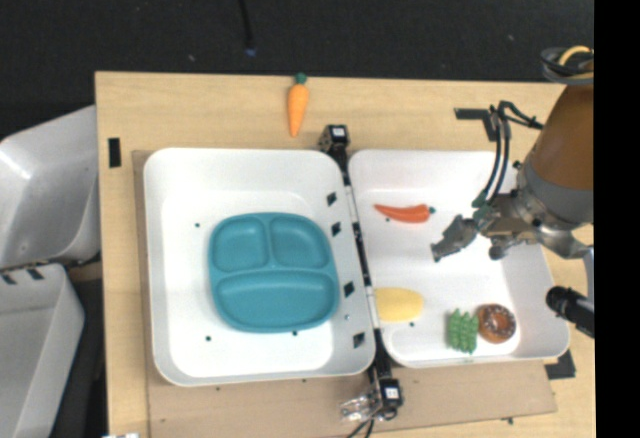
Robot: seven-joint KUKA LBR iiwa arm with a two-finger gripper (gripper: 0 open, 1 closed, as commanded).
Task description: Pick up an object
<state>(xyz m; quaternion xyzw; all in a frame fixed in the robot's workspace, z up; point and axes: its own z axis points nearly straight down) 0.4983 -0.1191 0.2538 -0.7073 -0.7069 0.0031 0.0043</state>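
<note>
Looks like the approach step, with no pick made yet. Shows the gripper (pixel 455 241) low over the middle of the right bin (pixel 450 181), reaching in from that bin's right side and pointing toward its left wall. Cannot tell how wide it stands, since its dark shape blurs at the tip. Shows nothing carried.

Offers four candidates inside the right bin:
- a red pepper (pixel 403 213) lies toward the far left
- a yellow piece (pixel 399 304) lies at the near-left corner, against the wall
- a green piece (pixel 461 330) lies along the near edge
- a brown donut (pixel 495 322) lies just beside the green piece

Leaves a carrot (pixel 297 106) out on the bench, beyond the right bin's far-left corner. Also leaves a teal plate (pixel 272 271) in the left bin (pixel 180 186), past the right bin's left wall.

Points to the pepper as the likeliest target, being nearest the tip. Calls next for a short move toward the right bin's far left and a turn to span the pepper's narrow width. Then calls for a descent to the floor and a firm close before lifting. Risks a miss, the pepper being thin and flat.
</note>
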